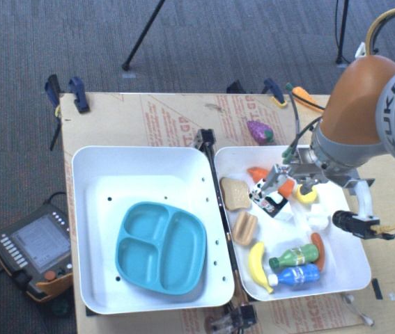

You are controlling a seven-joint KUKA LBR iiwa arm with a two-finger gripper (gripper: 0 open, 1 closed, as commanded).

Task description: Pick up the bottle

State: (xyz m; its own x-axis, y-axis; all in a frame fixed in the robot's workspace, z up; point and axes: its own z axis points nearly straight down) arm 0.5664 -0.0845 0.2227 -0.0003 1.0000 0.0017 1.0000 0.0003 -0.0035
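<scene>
Green bottle (295, 257) well below the fingers (275, 180).

Looking down from a fixed spot above the surface (155, 117), at a slant rather than straight overhead. Facing the far edge, with grey carpet (183, 33) and tripod legs (145, 30) showing beyond it at the top. Sitting far enough back to be taking in both white bins whole, the left bin (89, 186) and the right bin (354, 270) side by side. Catching the arm (361, 113) entering from the right, and a teach pendant (33, 252) lying on the floor at lower left.
</scene>
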